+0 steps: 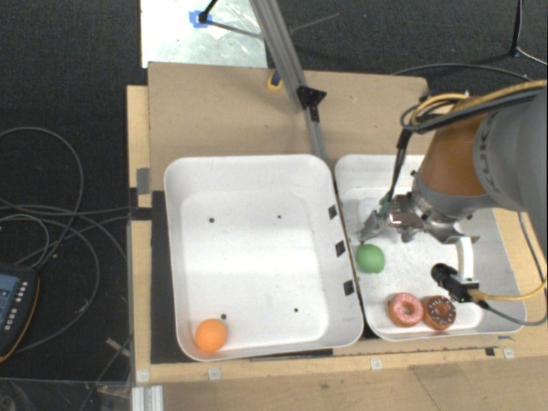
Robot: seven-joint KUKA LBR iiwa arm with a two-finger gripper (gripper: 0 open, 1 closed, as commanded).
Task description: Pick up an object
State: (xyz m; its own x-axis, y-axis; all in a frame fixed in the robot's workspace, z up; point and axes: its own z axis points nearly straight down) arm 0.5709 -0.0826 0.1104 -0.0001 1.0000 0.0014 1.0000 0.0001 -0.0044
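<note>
In the right bin [505, 272], a green ball [371, 258] lies near the left wall. A pink frosted donut [405, 309] and a chocolate sprinkled donut [440, 312] sit side by side at the front. An orange ball [211, 335] rests in the front left corner of the left bin [248, 174]. My gripper [383, 223] hangs over the right bin's left half, just above and slightly right of the green ball. Nothing is visibly held in it.
The grey arm with its orange band [449, 165] covers the right bin's back right part. A dividing wall with black clips [341, 248] separates the bins. A slanted metal pole [287, 50] stands behind the bins. Cables lie on the floor at left.
</note>
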